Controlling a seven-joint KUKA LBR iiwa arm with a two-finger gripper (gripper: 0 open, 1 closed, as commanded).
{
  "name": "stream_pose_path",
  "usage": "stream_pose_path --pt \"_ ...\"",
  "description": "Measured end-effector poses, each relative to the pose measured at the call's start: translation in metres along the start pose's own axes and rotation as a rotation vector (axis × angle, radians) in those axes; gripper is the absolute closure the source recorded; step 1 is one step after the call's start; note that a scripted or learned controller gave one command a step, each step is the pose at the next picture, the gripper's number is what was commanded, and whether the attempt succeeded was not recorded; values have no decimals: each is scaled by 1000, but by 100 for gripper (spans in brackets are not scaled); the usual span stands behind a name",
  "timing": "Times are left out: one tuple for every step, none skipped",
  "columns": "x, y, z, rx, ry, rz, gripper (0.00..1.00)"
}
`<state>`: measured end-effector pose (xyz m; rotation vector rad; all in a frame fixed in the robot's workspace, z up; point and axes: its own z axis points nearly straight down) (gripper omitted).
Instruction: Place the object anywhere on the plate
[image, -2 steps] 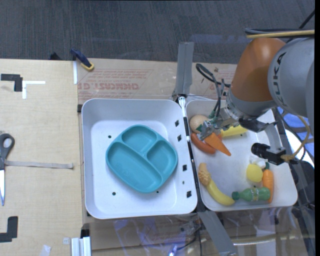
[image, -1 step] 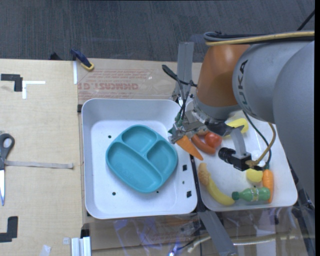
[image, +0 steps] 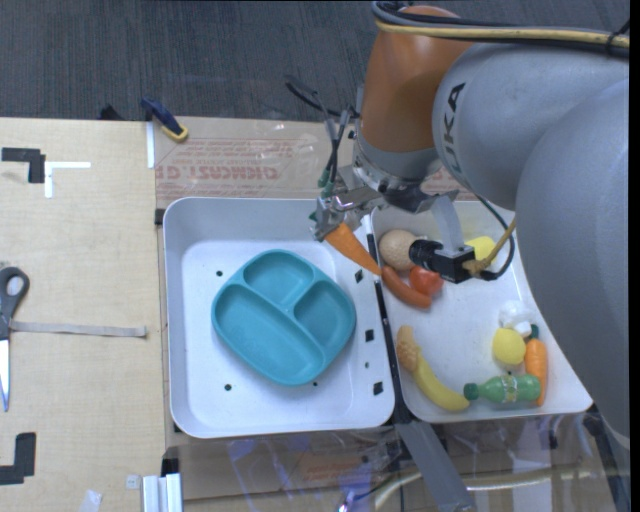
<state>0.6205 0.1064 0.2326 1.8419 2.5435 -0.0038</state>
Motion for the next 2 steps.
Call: stream_pose_path --pt "48 -1 39 3 1 96 100" --pt "48 -1 39 2 0 96 0"
